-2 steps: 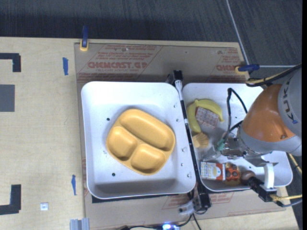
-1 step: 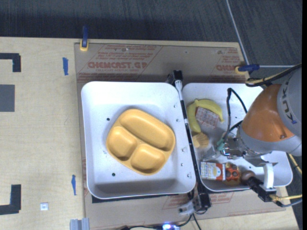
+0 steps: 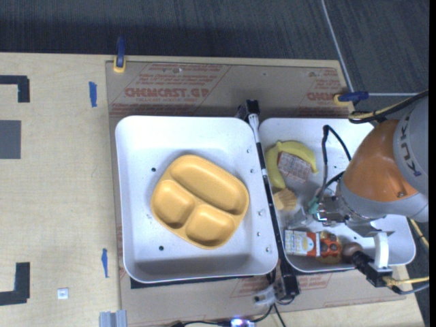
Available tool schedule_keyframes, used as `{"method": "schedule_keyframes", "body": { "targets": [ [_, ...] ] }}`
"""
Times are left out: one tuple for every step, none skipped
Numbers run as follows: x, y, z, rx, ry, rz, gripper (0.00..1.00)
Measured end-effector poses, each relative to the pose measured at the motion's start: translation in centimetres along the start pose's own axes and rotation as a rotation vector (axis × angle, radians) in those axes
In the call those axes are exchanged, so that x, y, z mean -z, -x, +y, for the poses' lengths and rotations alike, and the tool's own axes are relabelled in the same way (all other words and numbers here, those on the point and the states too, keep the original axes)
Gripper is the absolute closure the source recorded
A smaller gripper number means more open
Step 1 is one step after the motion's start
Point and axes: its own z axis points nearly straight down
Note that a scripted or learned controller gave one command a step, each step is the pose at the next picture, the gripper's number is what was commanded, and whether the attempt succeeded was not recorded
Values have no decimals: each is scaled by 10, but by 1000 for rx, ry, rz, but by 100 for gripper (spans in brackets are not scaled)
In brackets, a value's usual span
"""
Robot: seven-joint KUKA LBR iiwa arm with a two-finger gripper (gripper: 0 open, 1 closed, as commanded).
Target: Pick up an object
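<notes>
In the right bin [image 3: 405, 249], my gripper [image 3: 318, 208] reaches down into the middle, under the grey arm with its orange band [image 3: 379, 167]. A yellow banana [image 3: 286, 157] lies at the bin's far left with a small printed packet [image 3: 296, 167] on it. A small tan lump [image 3: 285, 198] sits just left of the gripper. Below the gripper, a white and orange carton [image 3: 302, 242] lies flat next to a red-orange item [image 3: 330, 246]. The wrist hides whatever is straight under the gripper.
The left bin [image 3: 136, 182] holds a yellow three-compartment tray [image 3: 198, 199]. A black divider [image 3: 262, 176] runs between the bins. Cables [image 3: 331, 148] hang over the right bin's far side. Cardboard [image 3: 204, 90] lies under both bins.
</notes>
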Motion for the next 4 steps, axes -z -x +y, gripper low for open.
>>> {"method": "schedule_keyframes", "body": {
  "targets": [
    [0,0,0,0,0,0,0],
    [0,0,0,0,0,0,0],
    [0,0,0,0,0,0,0],
    [0,0,0,0,0,0,0]
  ]
}}
